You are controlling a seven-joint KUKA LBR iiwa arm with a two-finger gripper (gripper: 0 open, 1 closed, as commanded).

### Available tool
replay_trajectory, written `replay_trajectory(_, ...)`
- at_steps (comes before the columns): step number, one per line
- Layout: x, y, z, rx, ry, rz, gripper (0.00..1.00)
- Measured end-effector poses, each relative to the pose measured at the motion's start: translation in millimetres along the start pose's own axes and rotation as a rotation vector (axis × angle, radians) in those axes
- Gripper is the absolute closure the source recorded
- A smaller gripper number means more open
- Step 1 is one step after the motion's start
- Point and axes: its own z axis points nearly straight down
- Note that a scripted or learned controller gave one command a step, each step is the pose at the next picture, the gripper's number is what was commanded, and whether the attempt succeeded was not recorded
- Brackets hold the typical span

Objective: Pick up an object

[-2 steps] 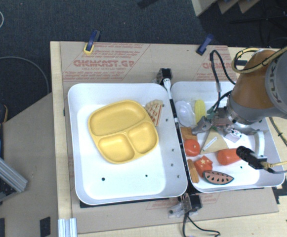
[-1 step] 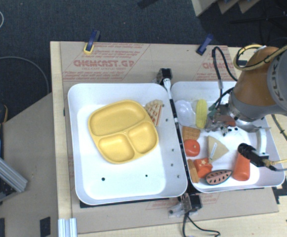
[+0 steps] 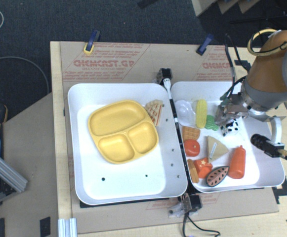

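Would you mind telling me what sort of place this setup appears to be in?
Most likely a robotics lab: two white bins clamped to a cardboard-covered bench, toy food such as a corn cob in the right bin, and loose cables on the dark carpet.

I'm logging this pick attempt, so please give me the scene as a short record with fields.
arm: reaches in from the right, over the right bin
gripper: low among the toys near the bin's middle
near gripper: green piece, black-and-white toy, yellow corn
other right-bin items: tomato, cheese wedge, orange carrot
left bin: holds yellow divided plate, waffle piece beside it
grasp: cannot tell
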Motion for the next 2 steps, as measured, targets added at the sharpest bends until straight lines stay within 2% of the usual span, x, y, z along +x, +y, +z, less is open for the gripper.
replay_trajectory(1, 3, -8, -51, -0.001, 0.000, -0.001, 1.00)
replay_trajectory(2, 3, -6, -68, 0.001, 0.001, -0.002, 1.00)
